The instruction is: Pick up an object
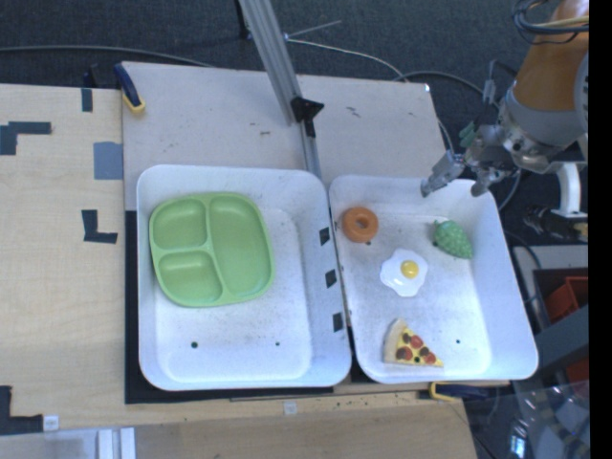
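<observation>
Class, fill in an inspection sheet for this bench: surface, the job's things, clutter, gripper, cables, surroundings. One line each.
Surface: two white bins, left bin and right bin, side by side on a pale bench.
Job's things: in the right bin, an orange donut, a fried egg, a green leafy toy and a pizza slice, all apart from each other.
Clutter: a green divided plate in the left bin.
Gripper: gripper above the right bin's far edge, fingers spread, nothing between them.
Cables: thin cables on the dark floor behind.
Surroundings: slanted metal rail; tape marks on the left.
</observation>
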`<state>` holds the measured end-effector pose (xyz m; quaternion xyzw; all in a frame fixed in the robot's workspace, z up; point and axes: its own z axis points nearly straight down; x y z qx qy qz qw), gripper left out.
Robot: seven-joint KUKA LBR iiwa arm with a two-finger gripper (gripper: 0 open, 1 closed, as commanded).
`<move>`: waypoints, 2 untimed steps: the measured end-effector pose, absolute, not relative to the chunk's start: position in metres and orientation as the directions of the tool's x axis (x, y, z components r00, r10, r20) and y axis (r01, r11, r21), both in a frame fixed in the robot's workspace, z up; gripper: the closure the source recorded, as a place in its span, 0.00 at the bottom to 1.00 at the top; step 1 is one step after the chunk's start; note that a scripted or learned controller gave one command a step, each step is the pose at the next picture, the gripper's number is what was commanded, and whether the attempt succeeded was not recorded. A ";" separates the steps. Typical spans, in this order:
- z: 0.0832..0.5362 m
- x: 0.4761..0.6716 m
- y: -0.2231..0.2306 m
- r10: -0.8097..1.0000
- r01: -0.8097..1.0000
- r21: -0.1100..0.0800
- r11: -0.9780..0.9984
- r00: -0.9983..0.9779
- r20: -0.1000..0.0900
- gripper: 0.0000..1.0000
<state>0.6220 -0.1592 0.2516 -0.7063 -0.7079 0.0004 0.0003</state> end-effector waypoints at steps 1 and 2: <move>0.252 0.622 -0.159 1.000 1.000 -0.001 0.003 -0.003 -0.001 0.00; 0.191 0.627 -0.164 1.000 1.000 -0.007 0.002 -0.002 -0.001 0.00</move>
